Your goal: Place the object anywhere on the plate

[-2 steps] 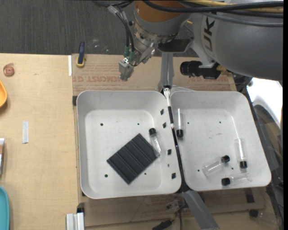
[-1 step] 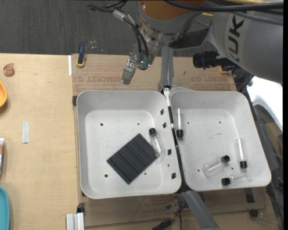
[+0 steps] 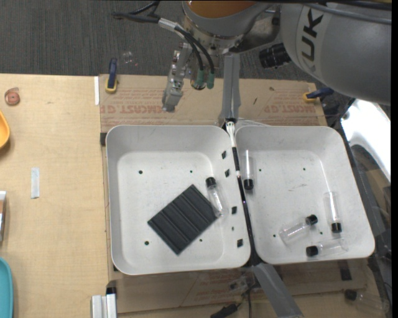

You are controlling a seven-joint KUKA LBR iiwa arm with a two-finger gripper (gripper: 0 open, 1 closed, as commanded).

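Arm: the grey KUKA arm (image 3: 336, 37), with its orange band (image 3: 217, 7) at the top edge, reaches in from the upper right, above the far side of the bins.
Gripper: the gripper (image 3: 231, 93) hangs as a slim grey shaft over the far end of the seam between the two bins; whether it is spread or pressed together cannot be told, and nothing is seen held by it.
Left bin: the left bin (image 3: 124, 205) holds the plate (image 3: 183, 218), a dark ribbed rectangle lying flat and turned at an angle in the near-centre.
Object on plate edge: one clear vial with a black cap (image 3: 214, 195) lies at the plate's right corner, touching or overlapping it.
Right bin: the right bin (image 3: 348, 186) holds further clear black-capped vials: one (image 3: 247, 171) along its left wall, one (image 3: 332, 212) near the right wall, two (image 3: 297, 228) (image 3: 324, 248) near the front.
Surface: brown cardboard (image 3: 143, 102) lies under both bins; pale wood (image 3: 56, 155) extends to the left.
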